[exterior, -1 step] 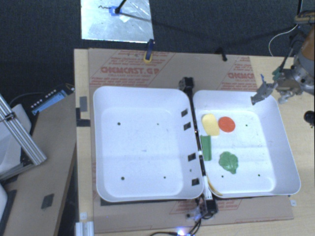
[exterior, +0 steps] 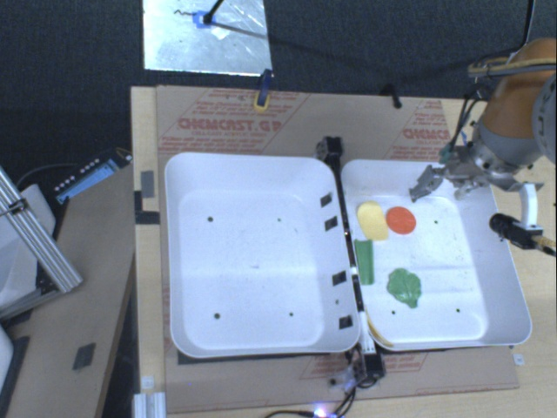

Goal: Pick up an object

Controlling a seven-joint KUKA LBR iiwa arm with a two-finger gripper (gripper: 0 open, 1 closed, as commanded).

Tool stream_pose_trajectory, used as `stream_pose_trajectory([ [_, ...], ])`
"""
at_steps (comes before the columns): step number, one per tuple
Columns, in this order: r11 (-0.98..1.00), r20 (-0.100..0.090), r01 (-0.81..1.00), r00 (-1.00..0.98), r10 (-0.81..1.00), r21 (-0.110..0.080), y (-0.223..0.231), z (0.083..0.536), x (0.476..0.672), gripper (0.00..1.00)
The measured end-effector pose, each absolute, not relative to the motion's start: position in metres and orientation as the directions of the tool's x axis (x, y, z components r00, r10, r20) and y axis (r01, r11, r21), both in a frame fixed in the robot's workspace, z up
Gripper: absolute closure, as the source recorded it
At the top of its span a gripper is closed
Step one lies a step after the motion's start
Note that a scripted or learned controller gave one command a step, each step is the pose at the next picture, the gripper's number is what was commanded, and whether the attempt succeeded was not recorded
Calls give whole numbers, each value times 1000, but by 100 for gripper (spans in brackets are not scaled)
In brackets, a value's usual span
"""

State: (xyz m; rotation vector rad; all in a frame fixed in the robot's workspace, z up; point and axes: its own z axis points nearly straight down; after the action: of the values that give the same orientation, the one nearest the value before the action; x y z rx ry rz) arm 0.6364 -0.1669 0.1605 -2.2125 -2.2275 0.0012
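Two shallow white bins side by side across the middle of the frame, left bin (exterior: 252,259) bare, right bin (exterior: 461,273) carrying the whole load. Four candidates clustered against the right bin's left wall, close to the divider: yellow piece (exterior: 372,220) uppermost, orange-red disc (exterior: 400,220) just beside it on the right and looking as if touching it, green stick (exterior: 364,261) lying lengthwise below the yellow one, crumpled green lump (exterior: 405,286) lower right of that, a little apart. A sliver of something pale at the bin's lower left corner, too small to name.

Arm (exterior: 522,111) reaching in from the right edge, orange band showing at upper right. Gripper (exterior: 428,184) hanging over the bin's upper rim region, above and right of the orange-red disc, near but clear of it. Fingers angled down-left toward the cluster; spread hard to read at this size, cannot tell how open. Nothing visibly between them, so no hold to report.

Judging by the layout: grouping against the wall leaves little room for a finger on the divider side, so the disc or the green lump, with open floor to their right, looks the easier target. Pick not yet made; next move probably a short drop and shift toward lower left. Risk: nudging the yellow piece while closing on its neighbour.
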Motion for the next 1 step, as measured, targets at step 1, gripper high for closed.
stream_pose_trajectory([
  [1,6,-1,1000,-6,1000,0,-173,80,669,0],
])
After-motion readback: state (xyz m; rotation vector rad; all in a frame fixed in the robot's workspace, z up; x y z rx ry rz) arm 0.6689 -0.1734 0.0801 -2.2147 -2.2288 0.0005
